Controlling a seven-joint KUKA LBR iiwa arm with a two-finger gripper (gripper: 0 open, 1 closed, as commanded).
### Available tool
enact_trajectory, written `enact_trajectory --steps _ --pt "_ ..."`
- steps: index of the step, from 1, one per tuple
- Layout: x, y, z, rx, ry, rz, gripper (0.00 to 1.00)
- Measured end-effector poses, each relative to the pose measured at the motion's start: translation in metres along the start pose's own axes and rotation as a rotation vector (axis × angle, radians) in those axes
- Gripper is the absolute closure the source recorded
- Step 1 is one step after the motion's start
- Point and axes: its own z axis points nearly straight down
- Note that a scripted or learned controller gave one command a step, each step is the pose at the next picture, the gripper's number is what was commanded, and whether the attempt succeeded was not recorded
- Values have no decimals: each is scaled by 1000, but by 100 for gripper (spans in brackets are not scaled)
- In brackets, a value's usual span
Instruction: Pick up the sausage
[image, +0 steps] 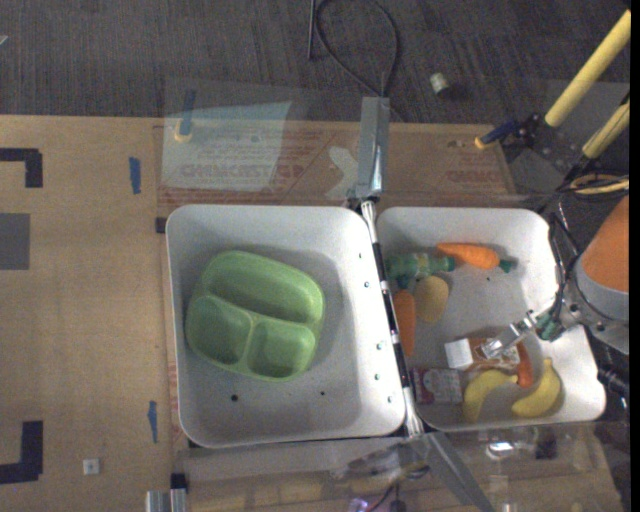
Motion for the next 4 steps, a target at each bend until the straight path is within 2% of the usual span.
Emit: enact_trajectory --steps 1,2,3,4 --pt "9 -9 -2 -28 -39 -162 0" --pt "6 -11 -3 -23 -35 -367 0" --pt "11 -12 -3 -18 -43 -383 0" --pt "6 -13 -2 -18 -28 -411 0"
